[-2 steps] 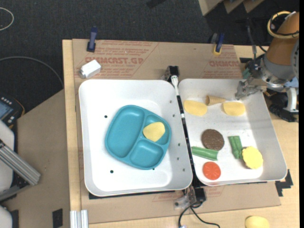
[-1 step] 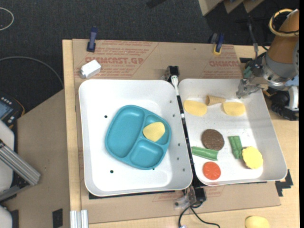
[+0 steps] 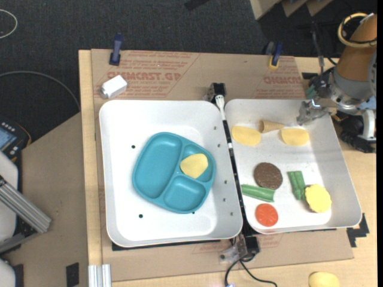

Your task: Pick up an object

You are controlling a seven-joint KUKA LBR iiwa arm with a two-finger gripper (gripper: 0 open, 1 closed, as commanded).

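Task names no particular object, so we list the candidates in the right bin [image 3: 335, 160]. Upper part of that bin: a pale yellow piece [image 3: 246, 136] at left, a tan cone [image 3: 271, 125] just right of it lying on its side, then a second pale yellow piece [image 3: 295, 137] further right. Centre of the bin: a brown round patty [image 3: 267, 175]. Below it a green bean pod [image 3: 257, 192] lies slanted, and a red round piece [image 3: 267, 214] sits near the bin's lower edge. To the right, a short green stick [image 3: 295, 183] stands nearly vertical in the frame, touching or just beside a bright yellow lumpy piece [image 3: 318, 198] at lower right.

We see the gripper [image 3: 309, 111] at the upper right of the frame, above the bin's top right corner, close to the second pale yellow piece but apart from it. No object is between its fingers; whether they are spread or closed we cannot tell. The grey wrist with its orange band [image 3: 357, 45] runs off the right edge.

The left bin [image 3: 119, 178] holds a teal divided plate [image 3: 170, 172] with a yellow piece [image 3: 194, 165] in its right compartment. A small white block [image 3: 114, 86] lies on the cardboard above the left bin, and two blue clamps [image 3: 116, 49] grip the top edge of the board.
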